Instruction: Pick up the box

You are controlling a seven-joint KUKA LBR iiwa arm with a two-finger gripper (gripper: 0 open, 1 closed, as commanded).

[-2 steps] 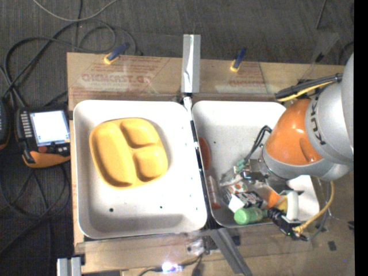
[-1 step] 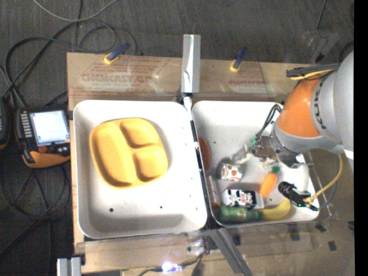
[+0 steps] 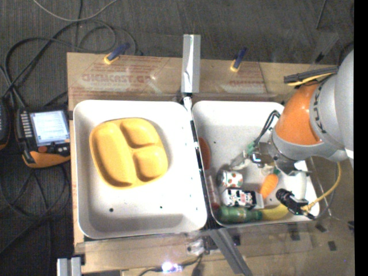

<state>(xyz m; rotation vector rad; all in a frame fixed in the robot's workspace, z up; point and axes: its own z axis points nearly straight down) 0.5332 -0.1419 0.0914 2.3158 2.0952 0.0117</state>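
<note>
The box [image 3: 240, 198] — a small white carton with dark and red print — lies near the front wall of the right bin [image 3: 230, 119], and everything else is placed here from it. Just in front of it, along the bin's front wall, lie a green bottle [image 3: 234, 214] and a banana [image 3: 276, 212]; just behind and to its left stands a small can [image 3: 231, 179] with red spots; to its right sits a carrot [image 3: 268, 184], close by but seemingly not touching.

The gripper [image 3: 257, 154] hangs behind and to the right of the box, above the carrot's side of the pile. How its jaws stand I cannot tell — the wrist hides them.

To do the pick well, the arm should shift toward the box's left-front, centre over the carton, and turn so the closing line crosses its short side. The bottle and can crowd two of its edges, so a straight descent matters; a slanted one would likely nudge a neighbour or catch the carrot instead.

Left of the box, across the divider, the left bin [image 3: 98, 211] holds a yellow divided tray [image 3: 130, 150]. Both bins rest on a wooden board [image 3: 126, 76] with two clamps at its far edge. Farther left sits a handheld control pendant [image 3: 45, 130], and cables trail over the dark carpet beyond.
</note>
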